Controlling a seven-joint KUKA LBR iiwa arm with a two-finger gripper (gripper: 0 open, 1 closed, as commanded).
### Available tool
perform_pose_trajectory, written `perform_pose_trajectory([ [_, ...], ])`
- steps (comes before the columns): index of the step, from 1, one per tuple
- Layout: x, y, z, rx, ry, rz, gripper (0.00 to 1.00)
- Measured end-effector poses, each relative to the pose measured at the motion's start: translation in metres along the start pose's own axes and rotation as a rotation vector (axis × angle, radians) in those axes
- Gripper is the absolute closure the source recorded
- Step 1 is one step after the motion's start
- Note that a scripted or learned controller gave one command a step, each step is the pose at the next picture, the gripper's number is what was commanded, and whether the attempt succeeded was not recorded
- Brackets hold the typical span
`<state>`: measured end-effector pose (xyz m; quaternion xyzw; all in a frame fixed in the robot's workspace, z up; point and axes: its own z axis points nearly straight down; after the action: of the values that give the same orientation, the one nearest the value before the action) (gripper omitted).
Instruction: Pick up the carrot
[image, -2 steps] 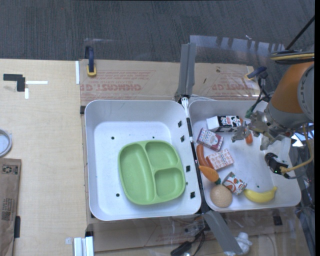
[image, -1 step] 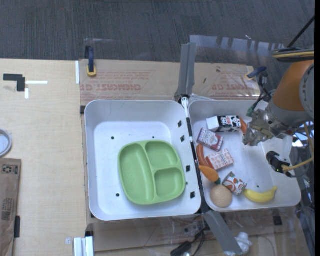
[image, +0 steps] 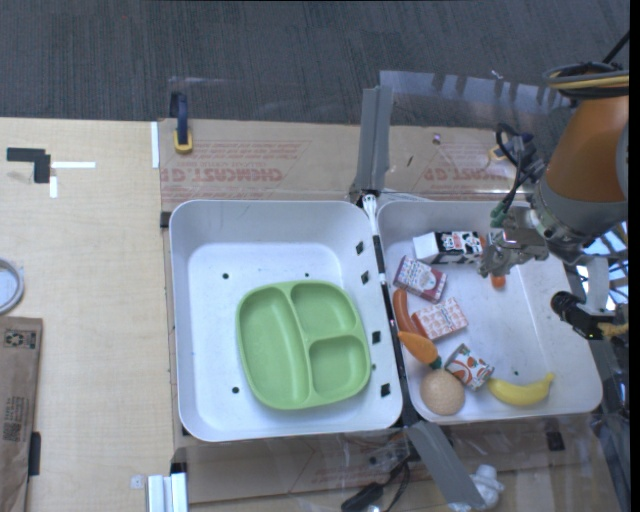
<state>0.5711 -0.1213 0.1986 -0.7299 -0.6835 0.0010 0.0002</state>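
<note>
two bins sit side by side on the counter (image: 80, 250), and the carrot (image: 418, 346) lies in the right bin (image: 560, 360), hard against its left wall, just below a red sausage-shaped piece (image: 401, 308) and just above a round beige ball (image: 442, 392). the gripper (image: 497, 262) hangs over the upper middle of that bin, near a small black-and-white carton (image: 452, 246), well apart from the carrot. there is a small orange speck just under the gripper, but i cannot tell what it is, and nothing reads as clearly held

to do this step well, the arm should travel down and to the left in the view until it is right over the carrot's thick orange body, not its green tip. the carrot lies at a slant, so my judgement is the wrist should turn to close across its short width. the crowding is the hazard: a pink packet (image: 440, 320) touches or nearly touches it on the right, the bin wall is on the left, so a straight vertical descent with little sideways drift looks safest

whether the gripper is wide or narrow i cannot tell from this slanted view; the tips are too small and blurred
</note>
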Motion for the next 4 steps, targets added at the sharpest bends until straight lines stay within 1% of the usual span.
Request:
perform_pose_trajectory([
  [1,-0.071,0.022,-0.122,-0.002,-0.001,-0.059,1.00],
  [2,-0.085,0.055,-0.074,0.000,-0.001,0.220,1.00],
  [3,-0.077,0.088,-0.020,0.001,-0.001,0.472,1.00],
  [4,-0.086,0.085,0.001,0.002,-0.001,0.463,1.00],
])
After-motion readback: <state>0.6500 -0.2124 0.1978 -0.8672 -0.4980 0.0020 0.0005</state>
